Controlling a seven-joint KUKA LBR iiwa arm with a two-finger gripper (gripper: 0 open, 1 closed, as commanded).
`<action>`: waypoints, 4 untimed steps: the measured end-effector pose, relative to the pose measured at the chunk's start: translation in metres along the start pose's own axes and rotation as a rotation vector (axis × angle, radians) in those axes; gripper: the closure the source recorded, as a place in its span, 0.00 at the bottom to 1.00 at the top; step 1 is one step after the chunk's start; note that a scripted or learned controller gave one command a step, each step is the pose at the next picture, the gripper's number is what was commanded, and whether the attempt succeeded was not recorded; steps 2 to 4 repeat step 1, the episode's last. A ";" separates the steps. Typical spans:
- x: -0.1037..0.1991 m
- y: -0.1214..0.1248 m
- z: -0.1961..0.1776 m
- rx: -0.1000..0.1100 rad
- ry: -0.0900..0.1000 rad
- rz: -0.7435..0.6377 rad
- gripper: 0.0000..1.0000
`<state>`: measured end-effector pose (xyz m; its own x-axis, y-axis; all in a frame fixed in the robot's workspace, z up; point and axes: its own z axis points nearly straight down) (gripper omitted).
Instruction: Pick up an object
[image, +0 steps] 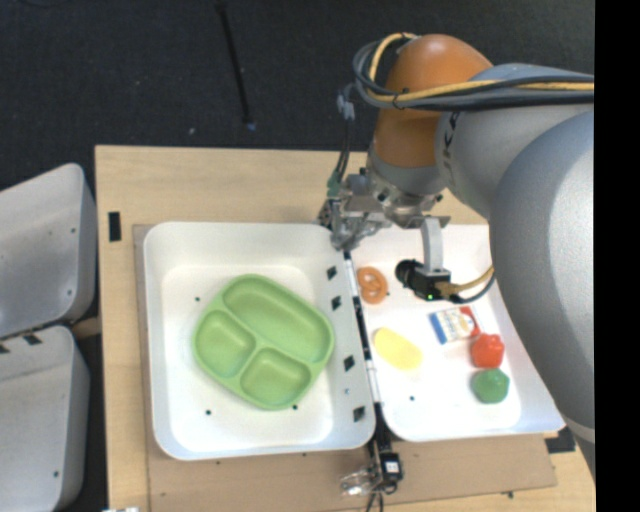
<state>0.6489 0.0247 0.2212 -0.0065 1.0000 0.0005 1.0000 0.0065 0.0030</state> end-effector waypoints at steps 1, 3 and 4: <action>0.045 0.017 -0.009 0.000 0.001 0.000 1.00; 0.045 0.017 -0.009 0.000 0.001 0.000 1.00; 0.045 0.017 -0.009 0.000 0.001 0.000 1.00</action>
